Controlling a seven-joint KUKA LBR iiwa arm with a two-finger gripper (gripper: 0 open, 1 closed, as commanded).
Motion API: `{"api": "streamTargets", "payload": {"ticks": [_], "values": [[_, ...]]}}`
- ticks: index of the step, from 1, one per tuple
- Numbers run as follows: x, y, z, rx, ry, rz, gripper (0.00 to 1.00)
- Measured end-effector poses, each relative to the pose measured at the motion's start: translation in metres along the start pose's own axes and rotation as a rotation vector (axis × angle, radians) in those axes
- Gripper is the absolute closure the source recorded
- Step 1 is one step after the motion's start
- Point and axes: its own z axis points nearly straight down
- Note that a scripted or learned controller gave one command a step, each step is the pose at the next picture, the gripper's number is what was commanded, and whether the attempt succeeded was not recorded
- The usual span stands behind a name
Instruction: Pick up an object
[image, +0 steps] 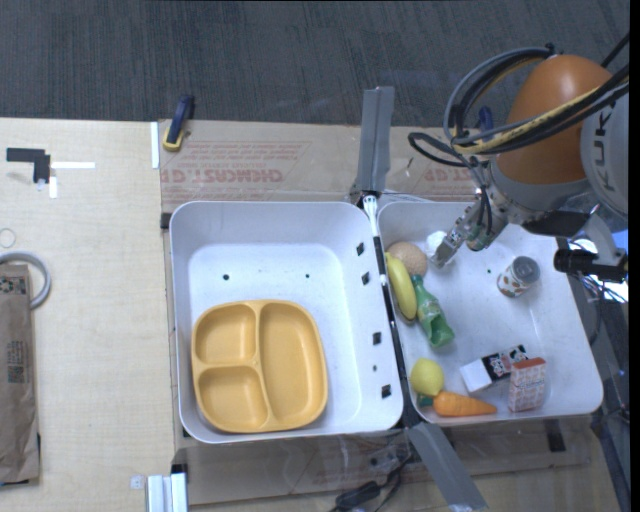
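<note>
Objects in the right bin (560, 400) — banana (402, 286), green packet (433, 316), lemon (427, 377), carrot (463, 404), small can (518, 277), carton (527, 385) — lie loose, pincer (450, 245) low near the banana, grip state not discernible, yellow divided plate (260, 365) in left bin (200, 250).

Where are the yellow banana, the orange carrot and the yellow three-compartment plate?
yellow banana (402, 286), camera view, middle of its curved body.
orange carrot (464, 405), camera view, thick middle of the root.
yellow three-compartment plate (291, 355), camera view, floor of its large right compartment.
</note>
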Motion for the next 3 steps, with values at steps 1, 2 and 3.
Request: {"api": "streamTargets", "payload": {"ticks": [1, 2, 3], "values": [[0.013, 0.062, 0.001, 0.0, -0.001, 0.001, 1.0], [-0.021, 0.005, 0.0, -0.001, -0.001, -0.338, 1.0], [-0.035, -0.043, 0.014, -0.002, -0.001, -0.653, 1.0]]}}
